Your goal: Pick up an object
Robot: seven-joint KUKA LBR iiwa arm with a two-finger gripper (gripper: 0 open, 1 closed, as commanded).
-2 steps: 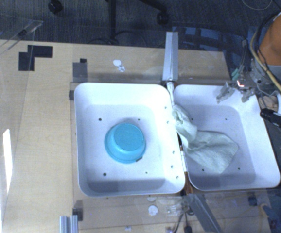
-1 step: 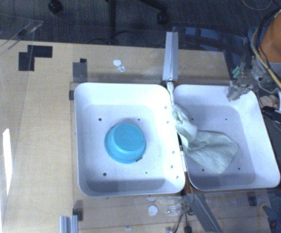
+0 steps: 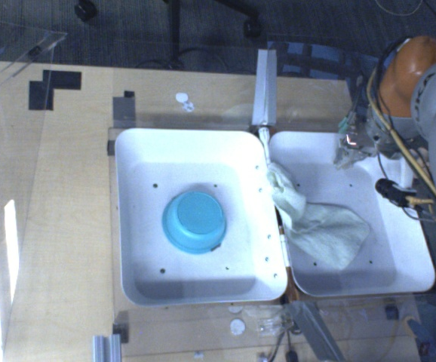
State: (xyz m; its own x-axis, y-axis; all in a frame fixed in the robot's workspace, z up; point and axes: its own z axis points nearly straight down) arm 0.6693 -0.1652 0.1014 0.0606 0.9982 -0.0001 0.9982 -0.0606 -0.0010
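Pale grey-white fabric makes up the cloth [image 3: 320, 228], a crumpled rag lying in the right bin [image 3: 399, 266]. Its surface is creased and folded, with a broad flat portion spread on the bin floor and a narrower bunched end rising toward the divider between the bins. That bunched end drapes over the inner rim, touching the edge of the left bin [image 3: 139, 225].

Long axis: runs diagonally, from the bunched end at the upper left, on the shared rim, down to the wide end at the lower right, near the middle of the right bin floor.

Gripper [image 3: 351, 151]: located over the upper part of the right bin, near its far wall, at the end of the grey arm with the orange band [image 3: 410, 70]. The cloth lies below and to the left of the gripper in the view, well apart from it. Nothing is visible between the fingers; whether they are spread or pressed together cannot be told.

Left bin contents: a round blue bowl [image 3: 195, 221], upside down, near the centre of the floor
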